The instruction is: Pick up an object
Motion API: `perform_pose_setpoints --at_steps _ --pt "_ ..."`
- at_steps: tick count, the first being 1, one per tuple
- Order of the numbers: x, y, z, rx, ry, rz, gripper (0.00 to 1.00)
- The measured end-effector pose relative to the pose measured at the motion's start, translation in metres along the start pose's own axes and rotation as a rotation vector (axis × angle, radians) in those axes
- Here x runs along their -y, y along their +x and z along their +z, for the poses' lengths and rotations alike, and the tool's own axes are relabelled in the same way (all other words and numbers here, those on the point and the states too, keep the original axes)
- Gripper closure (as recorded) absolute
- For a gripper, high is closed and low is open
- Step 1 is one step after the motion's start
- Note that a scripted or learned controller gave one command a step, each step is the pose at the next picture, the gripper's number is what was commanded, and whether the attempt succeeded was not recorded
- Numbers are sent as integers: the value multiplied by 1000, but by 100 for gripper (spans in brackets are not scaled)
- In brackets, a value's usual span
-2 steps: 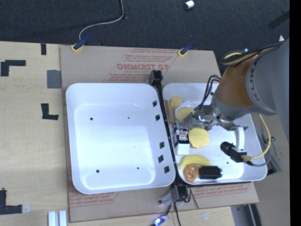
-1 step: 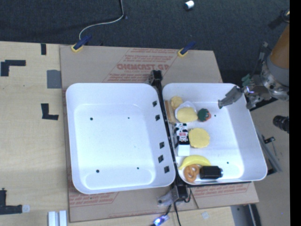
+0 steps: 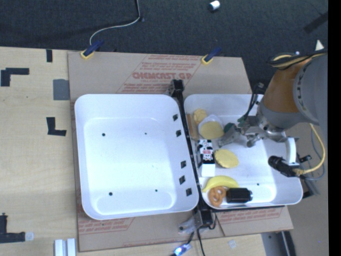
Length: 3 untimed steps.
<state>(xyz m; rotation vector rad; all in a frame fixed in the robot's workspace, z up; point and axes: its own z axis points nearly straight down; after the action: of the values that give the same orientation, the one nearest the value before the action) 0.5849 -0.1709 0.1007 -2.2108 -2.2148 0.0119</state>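
With its state not discernible, the hand (image 3: 230, 135) is best centred over the round yellow disc (image 3: 211, 129) near the right white bin's (image 3: 277, 193) left wall.

The grey arm with its orange band (image 3: 279, 92) is reaching in from the right of the frame, its claw (image 3: 230, 134) hanging over the right white bin (image 3: 266, 196) near the middle. Just left of the claw a round yellow disc (image 3: 211, 129) is lying, with a second yellow piece (image 3: 227, 158) below it. A small black-and-white box (image 3: 206, 153) is sitting against the bin's left wall. Toward the lower edge, a banana (image 3: 220, 182), a brown pretzel-like ring (image 3: 216, 196) and a black block (image 3: 238, 195) are clustering together. The left white bin (image 3: 128, 156) is resting beside it on the tabletop (image 3: 32, 143).
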Motion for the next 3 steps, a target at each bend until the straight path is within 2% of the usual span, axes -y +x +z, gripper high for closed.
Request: perform_pose_setpoints --at_steps 1,2,3 --pt "-64 52 4 5 -20 -3 0" --pt "-51 16 -112 8 -25 3 0" --pt "-25 -19 9 2 -1 4 0"
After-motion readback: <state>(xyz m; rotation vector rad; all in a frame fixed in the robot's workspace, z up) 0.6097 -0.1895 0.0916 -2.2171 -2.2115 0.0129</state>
